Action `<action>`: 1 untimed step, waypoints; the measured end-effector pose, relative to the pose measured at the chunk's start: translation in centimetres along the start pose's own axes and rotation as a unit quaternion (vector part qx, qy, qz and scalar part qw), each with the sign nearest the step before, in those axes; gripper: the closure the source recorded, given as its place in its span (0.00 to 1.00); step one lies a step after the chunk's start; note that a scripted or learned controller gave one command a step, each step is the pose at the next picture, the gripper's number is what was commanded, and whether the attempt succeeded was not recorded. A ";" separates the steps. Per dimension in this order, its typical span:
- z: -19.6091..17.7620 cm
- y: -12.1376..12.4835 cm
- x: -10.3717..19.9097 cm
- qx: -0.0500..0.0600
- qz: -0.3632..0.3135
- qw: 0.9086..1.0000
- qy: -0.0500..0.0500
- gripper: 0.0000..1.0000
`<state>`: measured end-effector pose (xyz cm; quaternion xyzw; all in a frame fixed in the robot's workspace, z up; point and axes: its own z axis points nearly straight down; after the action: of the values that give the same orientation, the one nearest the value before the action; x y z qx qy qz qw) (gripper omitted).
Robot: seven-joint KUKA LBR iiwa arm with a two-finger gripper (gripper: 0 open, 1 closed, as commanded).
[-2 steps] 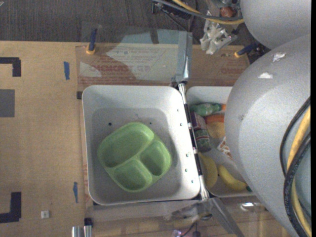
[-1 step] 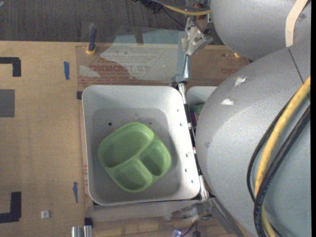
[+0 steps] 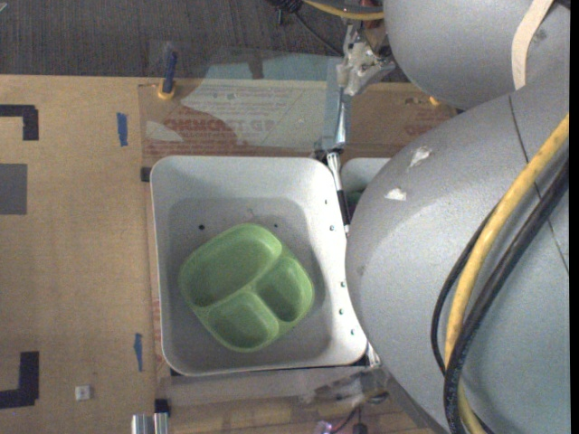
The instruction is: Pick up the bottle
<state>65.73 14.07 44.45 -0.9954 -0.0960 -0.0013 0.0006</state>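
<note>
The grey arm (image 3: pixel 452 242) covers most of the right side of the camera view and hides nearly all of the right bin (image 3: pixel 362 172). A small green patch (image 3: pixel 353 194) shows at the edge of that bin, next to the arm; I cannot tell what it is. The left bin (image 3: pixel 172 242) holds a green divided plate (image 3: pixel 246 286) with three compartments, lying slightly right of the bin's middle.
The bins rest on a cardboard-covered bench (image 3: pixel 72 242) with black and blue tape marks. A clamp and rail (image 3: pixel 333 134) stand between the bins at the back. Yellow and black cables (image 3: pixel 488 269) run along the arm.
</note>
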 end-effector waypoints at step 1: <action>1.0 -5.1 1.0 0.000 -0.004 1.000 0.000 1.00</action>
<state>65.69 19.30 43.49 -0.9950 -0.0997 -0.0009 0.0007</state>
